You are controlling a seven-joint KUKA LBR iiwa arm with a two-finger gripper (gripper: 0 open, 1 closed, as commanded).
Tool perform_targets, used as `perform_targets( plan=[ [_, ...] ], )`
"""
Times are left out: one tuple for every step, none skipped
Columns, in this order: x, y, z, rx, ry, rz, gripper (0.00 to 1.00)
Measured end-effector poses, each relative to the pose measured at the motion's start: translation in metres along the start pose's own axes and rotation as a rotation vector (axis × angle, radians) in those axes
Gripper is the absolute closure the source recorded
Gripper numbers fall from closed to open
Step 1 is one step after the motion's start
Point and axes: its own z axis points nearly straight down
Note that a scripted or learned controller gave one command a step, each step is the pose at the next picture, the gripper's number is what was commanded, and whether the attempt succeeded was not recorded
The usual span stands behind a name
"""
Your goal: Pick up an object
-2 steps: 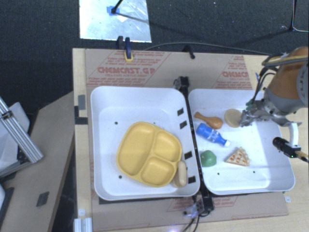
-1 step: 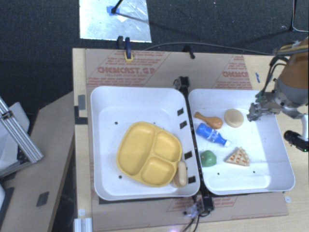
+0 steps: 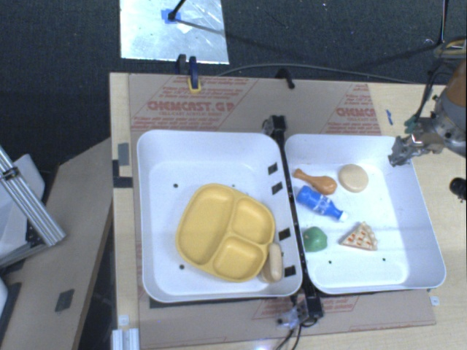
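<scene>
nearest the camera, in the left bin (image 3: 157, 195), a yellow divided tray (image 3: 222, 230) lies flat, with a pale bread-like roll (image 3: 273, 262) touching its lower right corner against the bin wall. in the right bin (image 3: 419, 224) the candidates for picking sit loosely grouped in its left half: a pizza slice (image 3: 359, 237) and a green round piece (image 3: 314, 238) closest, then a blue bottle (image 3: 319, 203) lying on its side, then a drumstick (image 3: 316, 181) and a beige bun (image 3: 354, 178) farther back. the drumstick's fat end nearly touches the bottle.

farthest, at the upper right corner of that bin, the gripper (image 3: 403, 152) hangs over the rim, well apart from every object. it is small and dark against the bin edge, so how wide it stands probably cannot be told from here; nothing is seen between its tips.

the risks from here: the toys are small and low, so a descent slightly off centre could close on air or nudge a piece aside. the bottle may roll. aiming at the drumstick could catch the bottle too, since they lie so close.
</scene>
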Motion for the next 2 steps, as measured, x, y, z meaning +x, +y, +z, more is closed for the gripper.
perform_targets(
  plan=[
    [-0.001, 0.002, -0.055, 0.002, 0.001, -0.001, 1.00],
    [0.050, 0.010, -0.058, 0.006, 0.004, -0.005, 1.00]
  ],
)
